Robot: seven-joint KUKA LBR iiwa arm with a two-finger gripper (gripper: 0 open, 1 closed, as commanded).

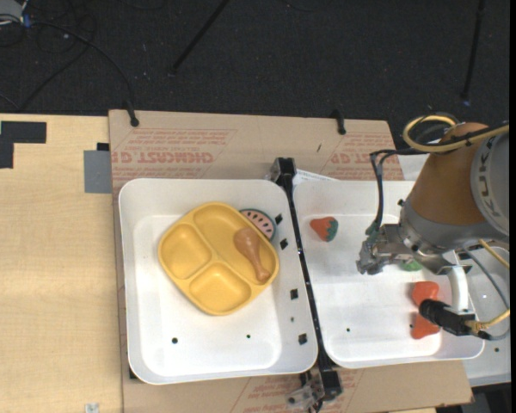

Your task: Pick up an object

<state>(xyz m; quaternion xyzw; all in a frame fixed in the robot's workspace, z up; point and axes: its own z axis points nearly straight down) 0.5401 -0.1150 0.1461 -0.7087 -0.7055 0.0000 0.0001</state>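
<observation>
My gripper (374, 259) hangs low over the middle of the right bin (353, 334), under the grey arm with its orange band. A strawberry-like red toy with a green top (325, 228) lies to its upper left, apart from it. Two orange-red pieces (425, 292) (425, 327) lie at the right side of that bin, partly behind a black cable. A bit of green (410, 265) peeks out beside the wrist. Nothing shows between the gripper's tips from this angle.
The left bin (155, 342) holds a yellow divided plate (206, 265) with a tan drumstick toy (254, 252) on it and a watermelon slice toy (260, 220) at its upper edge. A black divider (297, 256) runs between the bins. Cables loop around the arm at right.
</observation>
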